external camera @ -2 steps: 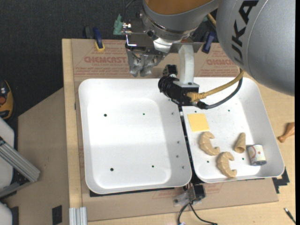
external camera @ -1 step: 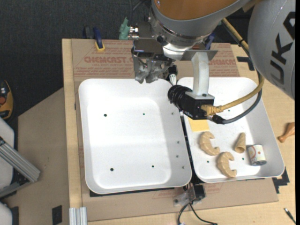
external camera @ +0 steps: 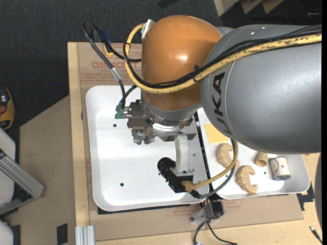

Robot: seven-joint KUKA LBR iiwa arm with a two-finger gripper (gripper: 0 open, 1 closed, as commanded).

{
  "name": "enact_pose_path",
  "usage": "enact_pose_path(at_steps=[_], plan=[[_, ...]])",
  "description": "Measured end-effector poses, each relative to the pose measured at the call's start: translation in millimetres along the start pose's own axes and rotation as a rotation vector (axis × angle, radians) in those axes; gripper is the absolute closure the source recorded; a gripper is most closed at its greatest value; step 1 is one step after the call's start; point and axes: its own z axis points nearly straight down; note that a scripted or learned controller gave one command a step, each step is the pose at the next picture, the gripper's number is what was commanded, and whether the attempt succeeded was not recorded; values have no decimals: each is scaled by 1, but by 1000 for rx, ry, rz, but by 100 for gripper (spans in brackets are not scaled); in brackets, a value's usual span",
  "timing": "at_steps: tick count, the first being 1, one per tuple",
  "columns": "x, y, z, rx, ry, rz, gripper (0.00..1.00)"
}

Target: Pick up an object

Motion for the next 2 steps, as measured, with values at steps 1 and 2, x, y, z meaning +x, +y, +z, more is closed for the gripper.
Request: enact_pose_path(at_steps=[1, 2], plan=[[-1, 37, -216, -38, 16, -2, 100], [-4, 35, -10, 0, 0, 1, 100]])
